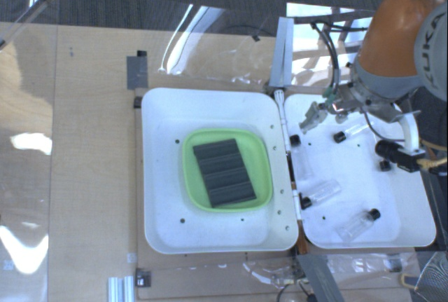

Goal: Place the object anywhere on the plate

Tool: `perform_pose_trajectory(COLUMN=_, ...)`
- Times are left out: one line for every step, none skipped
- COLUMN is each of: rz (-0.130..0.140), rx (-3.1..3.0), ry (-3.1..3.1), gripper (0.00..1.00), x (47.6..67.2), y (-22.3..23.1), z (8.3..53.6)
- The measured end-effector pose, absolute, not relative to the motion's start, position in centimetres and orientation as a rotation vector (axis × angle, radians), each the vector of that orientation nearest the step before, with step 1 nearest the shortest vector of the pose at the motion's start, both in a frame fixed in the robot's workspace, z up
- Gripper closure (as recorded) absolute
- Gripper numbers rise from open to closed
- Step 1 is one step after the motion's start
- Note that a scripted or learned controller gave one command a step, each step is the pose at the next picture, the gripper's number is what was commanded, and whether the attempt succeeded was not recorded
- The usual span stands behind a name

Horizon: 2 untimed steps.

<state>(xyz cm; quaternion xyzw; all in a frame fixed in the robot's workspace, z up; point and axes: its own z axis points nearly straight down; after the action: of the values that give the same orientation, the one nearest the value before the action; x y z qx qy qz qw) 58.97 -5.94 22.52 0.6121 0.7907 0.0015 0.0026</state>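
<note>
- Far left, the left bin (157, 174): shallow, white, smooth-walled, with rounded corners.
- In its middle sits the plate (190, 174), lime green, a squarish dish with soft corners and a raised lip, likely plastic.
- On the plate lies the dark ribbed block (223, 172), charcoal, rectangular, tilted a little, crossed by grooves. By the look of it the task's object is already home.
- My read: stiff, matte, fairly light, and the ridges should give grip. Best taken across its long sides, near the middle.
- Moving right, the right bin (409, 227) holds clear vials (359, 223) with black caps, plus loose caps. Those look slick, round and prone to roll.
- Up top, the gripper (313, 117) hangs over the right bin's left corner. Whether it's parted or closed, I can't tell, and I see nothing between its tips.
</note>
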Motion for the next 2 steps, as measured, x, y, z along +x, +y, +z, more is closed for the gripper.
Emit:
perform_pose_trajectory(rz=0.001, rx=2.016, ry=2.407, gripper=0.00, x=53.9, y=-11.6, z=21.1)
perform_pose_trajectory(rz=0.001, rx=2.074, ry=2.356, gripper=0.00, x=48.9, y=-17.1, z=21.2)
